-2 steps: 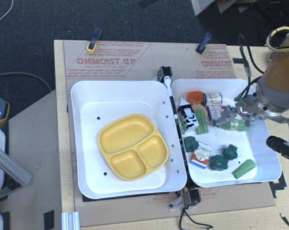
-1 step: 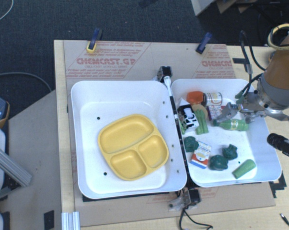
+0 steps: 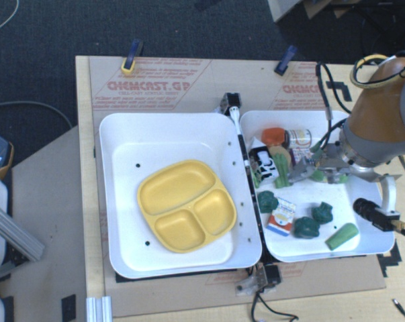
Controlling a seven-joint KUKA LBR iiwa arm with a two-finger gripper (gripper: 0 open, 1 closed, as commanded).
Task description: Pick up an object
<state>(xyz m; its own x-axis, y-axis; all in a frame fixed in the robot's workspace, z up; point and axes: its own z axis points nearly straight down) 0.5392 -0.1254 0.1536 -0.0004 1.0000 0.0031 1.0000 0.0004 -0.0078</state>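
Bench: we see two shallow white bins side by side, the left bin (image 3: pixel 115 180) and the right bin (image 3: pixel 370 247).
Left bin: it holds a yellow divided plate (image 3: pixel 186 205) and nothing else we can make out.
Right bin: a jumble of small things, among them an orange-capped bottle (image 3: pixel 286 137), a green block (image 3: pixel 341 236), dark green lumps (image 3: pixel 307 227) and a small red, white and blue packet (image 3: pixel 281 219).
Arm: it reaches in from the right, low over the right bin.
Claw (image 3: pixel 297 173): down among the things at the back of the right bin; we cannot tell its state.
Progress: we judge nothing lifted yet; gripping and raising remain.
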